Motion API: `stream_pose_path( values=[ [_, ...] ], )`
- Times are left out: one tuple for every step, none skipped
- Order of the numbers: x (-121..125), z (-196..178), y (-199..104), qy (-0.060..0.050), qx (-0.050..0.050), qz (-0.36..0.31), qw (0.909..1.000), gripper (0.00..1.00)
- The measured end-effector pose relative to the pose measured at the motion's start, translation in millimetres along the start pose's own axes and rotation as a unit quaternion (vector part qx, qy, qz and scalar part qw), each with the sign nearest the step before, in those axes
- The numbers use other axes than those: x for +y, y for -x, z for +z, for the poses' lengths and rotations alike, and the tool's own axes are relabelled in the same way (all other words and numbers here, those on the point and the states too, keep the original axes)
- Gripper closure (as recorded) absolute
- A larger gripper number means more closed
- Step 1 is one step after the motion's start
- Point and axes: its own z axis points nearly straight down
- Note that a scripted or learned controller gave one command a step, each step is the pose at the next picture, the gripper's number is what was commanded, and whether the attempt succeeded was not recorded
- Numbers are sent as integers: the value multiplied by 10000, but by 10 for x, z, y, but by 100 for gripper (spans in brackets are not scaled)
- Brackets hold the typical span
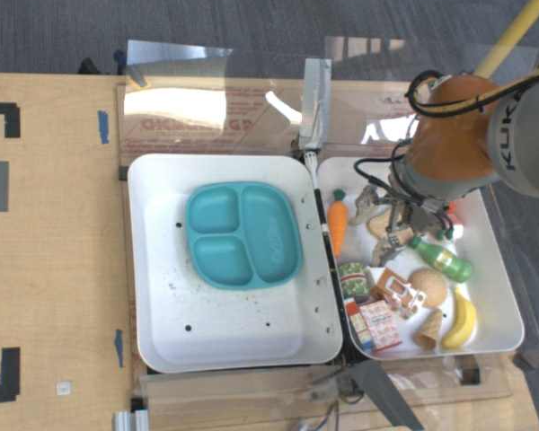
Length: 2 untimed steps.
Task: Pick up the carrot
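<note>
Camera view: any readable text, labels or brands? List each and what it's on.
"KU", cut off at the frame edge: on the grey arm.
Red print on the clear sheet behind the left bin: too blurred to read.
Small boxes in the right bin: print too small to read.

Both white bins (162,268) look like smooth plastic with a slight sheen, and the teal divided plate (244,234) is matt plastic. The carrot (338,225) looks like a smooth plastic toy, same as the glossy banana (462,321) and the shiny green bottle (442,259). The bench top (49,241) reads as matt wood or cardboard. The arm's orange band (451,137) is smooth with a dull shine.
</note>
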Motion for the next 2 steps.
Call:
stream_pose_path(
  values=[
    [17, 4, 109, -5, -6, 1881, 9821, 0],
    [-20, 10, 257, -9, -5, 2542, 9672, 0]
  ],
)
